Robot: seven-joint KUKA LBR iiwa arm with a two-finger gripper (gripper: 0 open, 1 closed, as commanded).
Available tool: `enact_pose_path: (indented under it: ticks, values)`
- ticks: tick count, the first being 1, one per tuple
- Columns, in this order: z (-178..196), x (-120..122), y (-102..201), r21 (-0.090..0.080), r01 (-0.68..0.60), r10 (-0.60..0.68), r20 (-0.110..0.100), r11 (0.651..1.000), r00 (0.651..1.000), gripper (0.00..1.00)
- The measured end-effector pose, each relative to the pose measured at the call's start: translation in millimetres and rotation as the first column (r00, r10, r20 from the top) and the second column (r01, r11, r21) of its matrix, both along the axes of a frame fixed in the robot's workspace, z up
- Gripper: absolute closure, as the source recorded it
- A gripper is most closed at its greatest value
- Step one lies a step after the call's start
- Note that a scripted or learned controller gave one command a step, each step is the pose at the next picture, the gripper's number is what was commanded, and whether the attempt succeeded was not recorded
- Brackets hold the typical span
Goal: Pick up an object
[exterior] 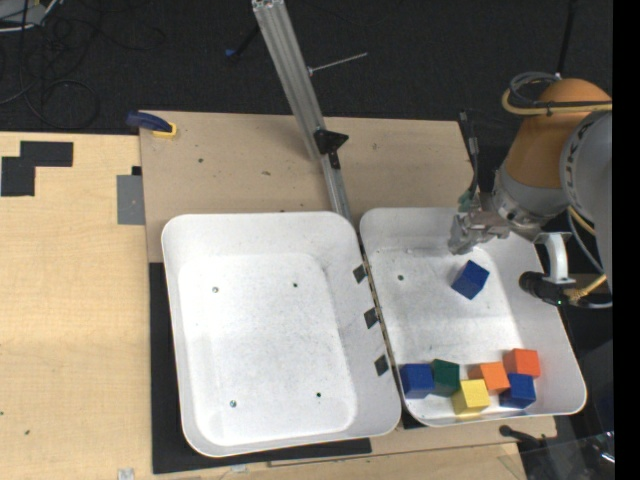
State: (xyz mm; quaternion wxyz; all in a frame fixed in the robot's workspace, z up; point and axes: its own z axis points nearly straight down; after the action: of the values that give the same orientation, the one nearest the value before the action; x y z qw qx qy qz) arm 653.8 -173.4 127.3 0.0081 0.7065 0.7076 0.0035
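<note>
Across the wooden counter (250,168) sit two shallow white bins side by side: the left bin (200,238) with nothing in it that I can make out, the right bin (400,230) carrying every block. Reaching in from the right, the grey arm (590,178) with its orange band brings the gripper (468,233) over the far part of the right bin, just above and beside a lone blue cube (470,279) that lies tilted on the bin floor, well apart from the rest. Whether the fingers are spread or closed cannot be told from this angle; nothing is visibly between them, so no block is held. Along the near edge of the same bin cluster the other blocks: a blue one (416,379), a green one (445,375), a yellow one (471,396), an orange one (494,376), a red-orange one (524,362) and another blue one (518,391), touching or nearly so. The step in hand looks like the approach to a grasp, with the lone cube the likely target. The next move would call for centring over that cube, matching its skewed faces, lowering around it, closing, then lifting.
</note>
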Motion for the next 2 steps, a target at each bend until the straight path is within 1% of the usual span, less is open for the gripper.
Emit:
enact_pose_path:
  ticks: [1, 2]
  values:
    - [45, 3, 6, 0.006, 0.000, 0.000, -0.013, 1.000, 1.000, 1.00]
    - [106, 1, 11, 0.006, -0.001, 0.001, -0.012, 1.000, 1.000, 1.00]
